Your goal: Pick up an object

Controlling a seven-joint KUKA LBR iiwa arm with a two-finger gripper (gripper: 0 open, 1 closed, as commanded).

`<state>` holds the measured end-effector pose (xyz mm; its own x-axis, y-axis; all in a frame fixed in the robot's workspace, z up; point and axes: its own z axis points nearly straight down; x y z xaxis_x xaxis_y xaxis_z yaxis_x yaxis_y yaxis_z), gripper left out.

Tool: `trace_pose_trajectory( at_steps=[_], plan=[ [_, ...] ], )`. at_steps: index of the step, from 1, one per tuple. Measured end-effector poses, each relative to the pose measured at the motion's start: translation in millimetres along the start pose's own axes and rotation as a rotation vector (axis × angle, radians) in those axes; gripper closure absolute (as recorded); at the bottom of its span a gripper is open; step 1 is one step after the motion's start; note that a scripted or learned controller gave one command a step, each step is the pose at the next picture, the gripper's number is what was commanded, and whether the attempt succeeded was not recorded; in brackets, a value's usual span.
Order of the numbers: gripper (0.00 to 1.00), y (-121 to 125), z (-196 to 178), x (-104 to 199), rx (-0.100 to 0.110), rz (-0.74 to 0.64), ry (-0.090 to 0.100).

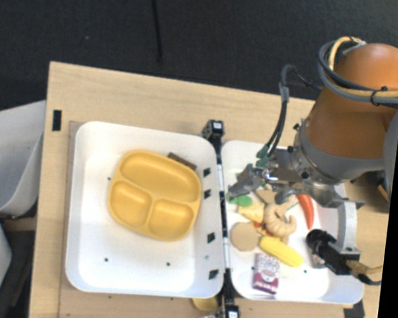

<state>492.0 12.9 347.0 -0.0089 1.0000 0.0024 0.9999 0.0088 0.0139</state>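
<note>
One wooden bench [64, 88] bears everything. One grey arm [352, 116] with an orange band comes in from the right of the view. There are two white bins. The first bin [87, 249] holds one yellow plate [155, 194] with three compartments. The second bin [313, 284] lies just right of the plate, past the divider.

The one gripper [247, 186] hangs low over the second bin, to the right of the plate and level with the plate's far half. Whether it is released or clenched cannot be told, and nothing can be seen held in it.

Seven small things lie in the second bin, all to the right of the plate and clustered together:
- One yellow cob [281, 252], level with the plate's near rim.
- One purple packet [266, 275], nearer the camera than the plate.
- One beige curl [278, 221], level with the plate's middle.
- One tan disc [243, 237], the one closest to the plate's near right corner.
- One orange stick [306, 209], the one farthest right of the plate.
- One pale wedge [253, 213], beside the curl on the plate's side.
- One green bit [241, 200], just below the gripper.

One brown strip [183, 161] lies in the first bin, against the plate's far rim.
</note>
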Motion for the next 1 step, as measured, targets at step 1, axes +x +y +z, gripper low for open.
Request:
trace_pose_trajectory(
  at_steps=[1],
  plan=[
    [1.00,0.0,-2.3,-4.3,0.015,0.002,-0.006]
  ],
)
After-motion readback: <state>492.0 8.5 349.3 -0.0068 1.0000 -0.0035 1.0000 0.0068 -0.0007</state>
